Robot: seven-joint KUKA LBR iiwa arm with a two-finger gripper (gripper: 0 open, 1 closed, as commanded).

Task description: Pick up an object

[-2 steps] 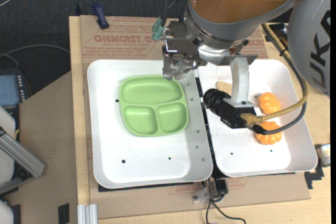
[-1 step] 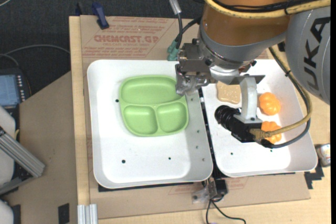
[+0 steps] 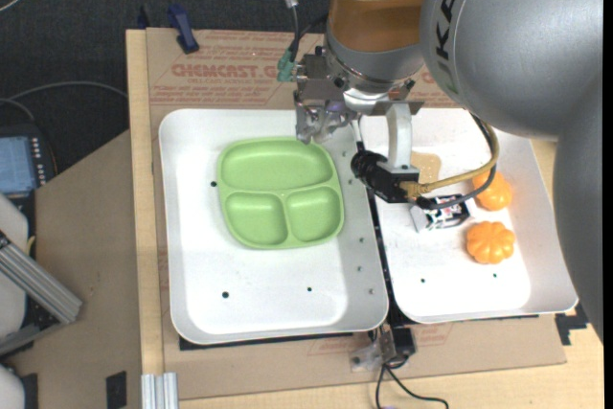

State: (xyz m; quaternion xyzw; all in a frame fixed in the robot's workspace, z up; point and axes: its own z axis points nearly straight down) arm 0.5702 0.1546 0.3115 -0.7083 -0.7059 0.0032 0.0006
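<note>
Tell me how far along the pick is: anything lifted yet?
Done: the arm has reached in, with the gripper at the back rim of the green divided plate in the left bin. In hand: nothing visibly lifted. Left: grasp and raise something; the plate lies flat, and two orange pumpkins sit in the right bin.

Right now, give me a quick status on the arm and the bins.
Gripper at far rim of green divided plate, left bin. Nothing seen held. Two orange pumpkins in right bin.
</note>
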